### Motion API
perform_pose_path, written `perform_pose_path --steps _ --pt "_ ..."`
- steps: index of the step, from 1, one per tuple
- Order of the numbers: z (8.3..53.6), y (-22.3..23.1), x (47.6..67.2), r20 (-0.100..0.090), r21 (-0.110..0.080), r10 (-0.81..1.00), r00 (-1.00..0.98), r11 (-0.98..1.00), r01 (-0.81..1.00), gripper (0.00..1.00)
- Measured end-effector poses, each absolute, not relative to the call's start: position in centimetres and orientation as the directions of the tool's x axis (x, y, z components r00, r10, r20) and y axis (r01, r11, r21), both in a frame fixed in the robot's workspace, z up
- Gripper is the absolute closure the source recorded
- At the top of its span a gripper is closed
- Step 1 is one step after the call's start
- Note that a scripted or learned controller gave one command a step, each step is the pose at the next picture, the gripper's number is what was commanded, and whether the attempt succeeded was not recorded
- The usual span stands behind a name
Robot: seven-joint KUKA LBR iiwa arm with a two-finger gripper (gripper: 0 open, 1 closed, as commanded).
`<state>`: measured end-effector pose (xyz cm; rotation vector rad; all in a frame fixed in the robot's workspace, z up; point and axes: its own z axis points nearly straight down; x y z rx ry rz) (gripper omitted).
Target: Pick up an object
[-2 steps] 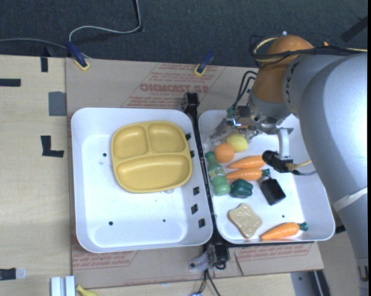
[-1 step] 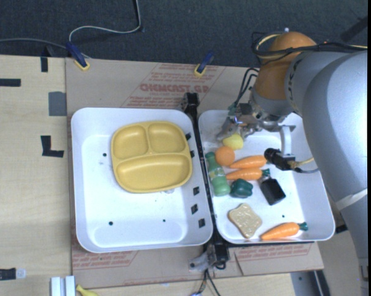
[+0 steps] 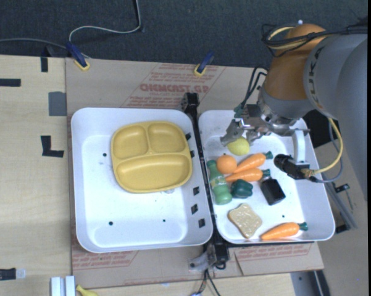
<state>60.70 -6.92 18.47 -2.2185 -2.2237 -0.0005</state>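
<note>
The right bin (image 3: pixel 315 208) holds several toy foods. A yellow lemon (image 3: pixel 238 146) lies near its back left. Beside it are an orange fruit (image 3: pixel 226 164), two carrots (image 3: pixel 252 162) (image 3: pixel 244 176), green vegetables (image 3: pixel 222 193) (image 3: pixel 241 189), a black block (image 3: pixel 272 191), a bread slice (image 3: pixel 245 219) and a third carrot (image 3: pixel 283 230). My gripper (image 3: pixel 243 132) hangs just above and behind the lemon. It looks open, with nothing between its fingers.
The left bin (image 3: pixel 92 214) holds a yellow divided plate (image 3: pixel 151 155). A black divider (image 3: pixel 196 159) runs between the bins. The grey arm with its orange band (image 3: pixel 293 73) covers the right bin's back right corner. A cable with a black plug (image 3: pixel 287 164) hangs over that bin.
</note>
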Motion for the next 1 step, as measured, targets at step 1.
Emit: perform_pose_path --steps 1 --pt "24.90 -2.19 55.50 0.001 0.000 1.000 -0.003 0.003 1.000 1.00"
